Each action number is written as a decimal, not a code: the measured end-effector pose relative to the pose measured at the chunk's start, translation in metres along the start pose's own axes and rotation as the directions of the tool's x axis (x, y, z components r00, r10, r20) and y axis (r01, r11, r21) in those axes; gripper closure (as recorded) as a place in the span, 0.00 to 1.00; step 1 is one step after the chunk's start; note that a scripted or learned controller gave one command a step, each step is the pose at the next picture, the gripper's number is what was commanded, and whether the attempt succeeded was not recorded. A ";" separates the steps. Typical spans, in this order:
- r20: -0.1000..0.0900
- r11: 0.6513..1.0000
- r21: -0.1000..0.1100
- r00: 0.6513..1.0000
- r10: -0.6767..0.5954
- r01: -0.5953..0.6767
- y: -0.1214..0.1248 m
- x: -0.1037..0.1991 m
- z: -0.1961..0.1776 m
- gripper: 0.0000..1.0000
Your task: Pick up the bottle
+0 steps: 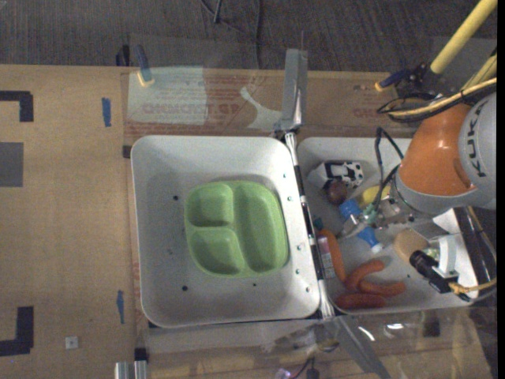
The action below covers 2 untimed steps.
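Bottle [351, 210] is, as far as can be judged, the small blue one lying in the right bin [355, 144], just right of the carrot's [334, 255] upper end. The gripper [369, 221] hangs right over it, also right of the carrot, and hides its middle. Blue shows on both sides of the gripper. Whether the claw is spread or pressed together cannot be told. The bottle looks like light, stiff, smooth plastic, so it may roll or slip out of a pinch. The safest hold is probably across its round body, near the middle. A black-and-white carton [345, 170] sits above the carrot, and red sausages [367, 273] crowd its lower right.
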State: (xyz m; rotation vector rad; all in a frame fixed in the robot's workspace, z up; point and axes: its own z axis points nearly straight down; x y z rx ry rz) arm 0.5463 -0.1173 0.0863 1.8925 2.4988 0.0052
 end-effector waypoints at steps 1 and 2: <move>-0.001 1.000 -0.002 1.000 0.006 -0.006 0.000 -0.003 -0.009 1.00; -0.003 0.998 0.008 0.998 0.061 -0.061 0.067 0.045 -0.101 1.00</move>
